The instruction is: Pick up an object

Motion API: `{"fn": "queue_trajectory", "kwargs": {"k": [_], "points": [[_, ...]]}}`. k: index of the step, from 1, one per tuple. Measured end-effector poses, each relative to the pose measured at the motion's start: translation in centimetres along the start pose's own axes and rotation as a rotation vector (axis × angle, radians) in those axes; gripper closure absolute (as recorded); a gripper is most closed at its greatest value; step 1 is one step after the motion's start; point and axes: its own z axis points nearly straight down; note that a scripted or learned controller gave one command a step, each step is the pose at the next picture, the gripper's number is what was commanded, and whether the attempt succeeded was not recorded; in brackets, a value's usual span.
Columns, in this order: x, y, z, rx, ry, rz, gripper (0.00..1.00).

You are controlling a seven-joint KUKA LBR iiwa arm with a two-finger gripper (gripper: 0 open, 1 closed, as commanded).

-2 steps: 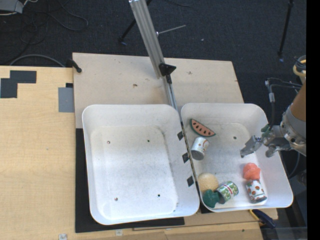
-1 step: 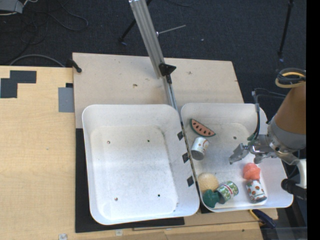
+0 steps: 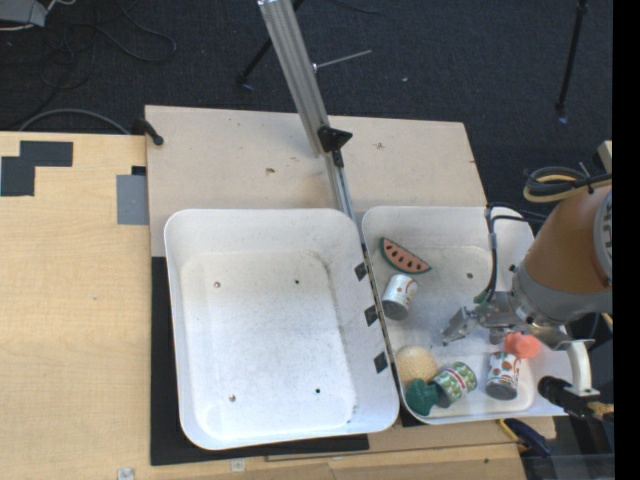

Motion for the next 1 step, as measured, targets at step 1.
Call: {"fn": "queue_trajectory", "kwargs": {"k": [1], "points": [[-0.20,0.06,-1.32,-0.004,-0.002,0.007,1.00]]}}
